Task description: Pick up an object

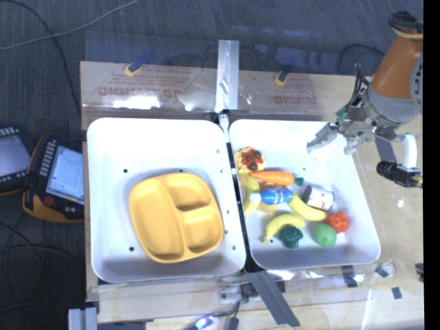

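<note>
The right bin holds a cluster of toy food: a yellow piece with red spots, an orange carrot, a blue bottle, a yellow banana, a small white and dark can, a red tomato, a green round fruit and dark green broccoli. My gripper hovers over the bin's far right corner, above and behind the pile. It stands open, with nothing between its fingers.
In the left bin lies a yellow divided plate. A metal divider strip runs between the bins at the back. A handheld pendant lies off the bench to the left.
</note>
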You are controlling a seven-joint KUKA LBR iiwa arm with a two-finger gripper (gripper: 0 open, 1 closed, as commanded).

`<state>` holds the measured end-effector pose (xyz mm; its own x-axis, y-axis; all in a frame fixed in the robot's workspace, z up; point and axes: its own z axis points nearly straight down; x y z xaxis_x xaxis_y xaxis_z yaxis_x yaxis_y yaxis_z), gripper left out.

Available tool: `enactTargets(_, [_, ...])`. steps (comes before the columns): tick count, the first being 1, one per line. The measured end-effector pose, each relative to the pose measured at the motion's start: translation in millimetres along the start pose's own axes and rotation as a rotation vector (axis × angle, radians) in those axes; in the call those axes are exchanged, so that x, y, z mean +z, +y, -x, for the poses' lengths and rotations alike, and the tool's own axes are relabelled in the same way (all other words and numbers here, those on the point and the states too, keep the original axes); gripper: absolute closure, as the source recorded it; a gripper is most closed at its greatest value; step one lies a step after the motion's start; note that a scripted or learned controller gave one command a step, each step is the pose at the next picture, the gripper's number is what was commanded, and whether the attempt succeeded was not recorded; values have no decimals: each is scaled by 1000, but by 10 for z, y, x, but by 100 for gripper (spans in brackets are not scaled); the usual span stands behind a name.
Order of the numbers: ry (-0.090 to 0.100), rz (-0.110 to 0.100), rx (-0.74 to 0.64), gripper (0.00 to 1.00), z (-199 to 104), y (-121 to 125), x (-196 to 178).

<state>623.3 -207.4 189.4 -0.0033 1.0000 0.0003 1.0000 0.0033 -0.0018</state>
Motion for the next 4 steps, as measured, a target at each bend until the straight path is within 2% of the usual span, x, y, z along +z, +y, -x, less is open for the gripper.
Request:
enactTargets(1, [0, 0, -48, 0, -469, -296, 974])
enactTargets(2, [-8, 16, -190, 0, -1062, -713, 987])
enactTargets(3, [-6, 16, -194, 0, -889, -1345, 989])
enactTargets(4, [-4, 19, -195, 100, -901, -1329, 893])
